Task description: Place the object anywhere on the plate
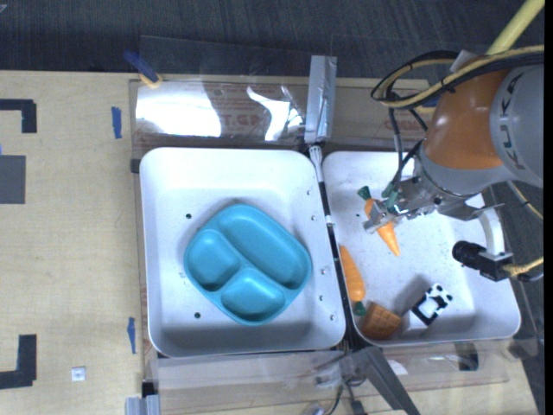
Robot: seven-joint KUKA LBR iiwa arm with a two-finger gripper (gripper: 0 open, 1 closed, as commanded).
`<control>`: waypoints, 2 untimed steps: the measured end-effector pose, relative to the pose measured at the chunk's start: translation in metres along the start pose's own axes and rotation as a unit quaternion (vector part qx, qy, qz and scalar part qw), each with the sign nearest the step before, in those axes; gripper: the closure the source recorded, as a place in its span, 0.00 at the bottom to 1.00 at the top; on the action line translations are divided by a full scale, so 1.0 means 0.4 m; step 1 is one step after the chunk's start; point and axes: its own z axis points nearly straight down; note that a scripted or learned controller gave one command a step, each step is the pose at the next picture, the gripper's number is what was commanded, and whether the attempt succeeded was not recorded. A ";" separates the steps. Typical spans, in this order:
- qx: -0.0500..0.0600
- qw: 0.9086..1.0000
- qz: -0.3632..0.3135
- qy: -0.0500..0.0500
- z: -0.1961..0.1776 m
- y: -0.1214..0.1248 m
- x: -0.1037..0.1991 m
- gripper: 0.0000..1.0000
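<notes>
One small carrot [390, 234] sits pinched in your claw [386, 221]; lift it straight, then carry it to the blue plate [248, 262] far to its left.

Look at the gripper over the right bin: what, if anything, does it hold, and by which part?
A toy carrot sits at the gripper, apparently held near its green-topped upper end, orange tip hanging down. The hold is not fully clear.

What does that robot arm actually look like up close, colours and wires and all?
The bulky grey arm has a rounded orange band and dark lettering on its casing. Black and yellow cables loop over it. It ends in a small metal claw.
</notes>
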 end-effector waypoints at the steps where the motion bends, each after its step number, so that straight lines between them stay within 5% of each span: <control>1: 0.001 0.999 -0.044 0.001 0.001 -0.052 0.189 1.00; 2: -0.001 0.999 -0.033 0.000 0.001 0.055 0.317 1.00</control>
